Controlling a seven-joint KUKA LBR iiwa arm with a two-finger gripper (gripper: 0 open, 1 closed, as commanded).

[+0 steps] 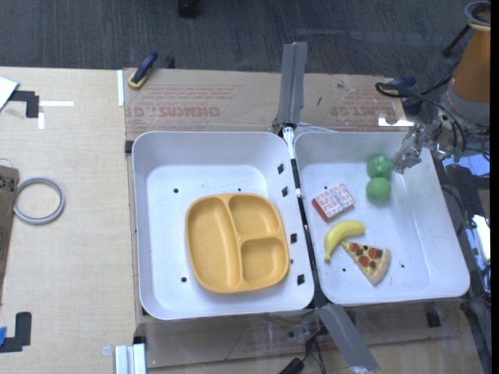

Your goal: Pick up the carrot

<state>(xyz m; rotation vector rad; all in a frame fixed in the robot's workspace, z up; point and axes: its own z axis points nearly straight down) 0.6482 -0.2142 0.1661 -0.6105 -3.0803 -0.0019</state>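
Observation:
My gripper (407,159) hangs over the far right part of the right bin (425,240), its tip just right of a green round piece (379,165). A second green ball (378,189) lies directly in front of that one. Nothing can be seen held at the gripper's tip. The same bin also holds a red-and-white packet (334,200), a yellow banana (342,236) and a pizza slice (366,259). The orange band of the arm (475,68) rises at the far right.
The left bin (164,209) carries a yellow divided plate (238,241). A grey post (293,84) stands behind the seam between the bins. On the bench to the left lie a tape roll (37,200) and a blue-yellow tool (143,69).

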